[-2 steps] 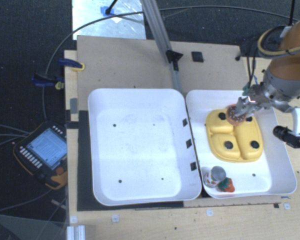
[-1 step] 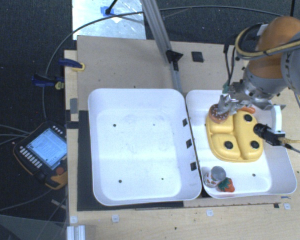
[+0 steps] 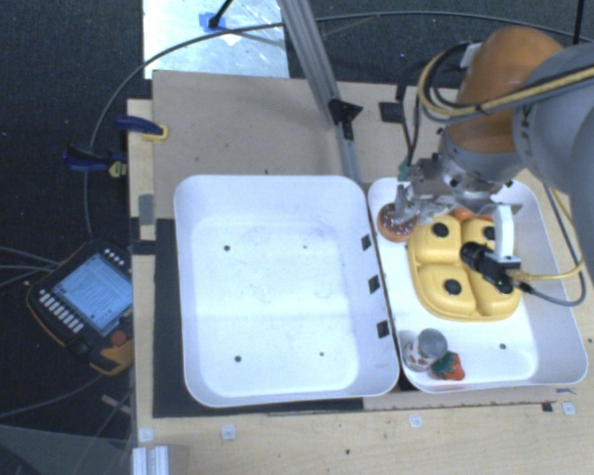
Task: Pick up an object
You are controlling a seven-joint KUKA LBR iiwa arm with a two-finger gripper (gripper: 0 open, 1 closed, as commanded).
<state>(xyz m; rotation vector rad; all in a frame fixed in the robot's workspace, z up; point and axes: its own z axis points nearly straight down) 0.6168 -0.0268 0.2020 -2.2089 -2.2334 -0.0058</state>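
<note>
Gripper is low over the right bin, near its far-left corner, hanging off the grey wrist with the orange band above it; whether it is spread or pressed together can't be told from this angle, the tip is a blur of metal. Nothing visibly held.

Right under and just beside the tip sits a small round brown-and-white thing, donut-like, against the bin's left wall near the far edge. That looks like the nearest candidate: it lies slightly toward the near edge and left of the tip, practically touching in the view. It's round, so no long axis to line up with.

Next to it, toward the bin's middle, is a big yellow block-shaped toy with dark dots, long axis running roughly far-left to near-right across the bin. A black cylindrical part with cable overlaps its right side; it seems to belong to the arm, not the bin.

At the near-left corner of the right bin: a small grey round object and a red-and-green one, maybe a toy strawberry, touching or nearly so, well apart from the tip.

Left bin is not in play.

Judgement: the coming move is a short drop onto the donut-like piece, and the wall close by could foul one finger
</note>
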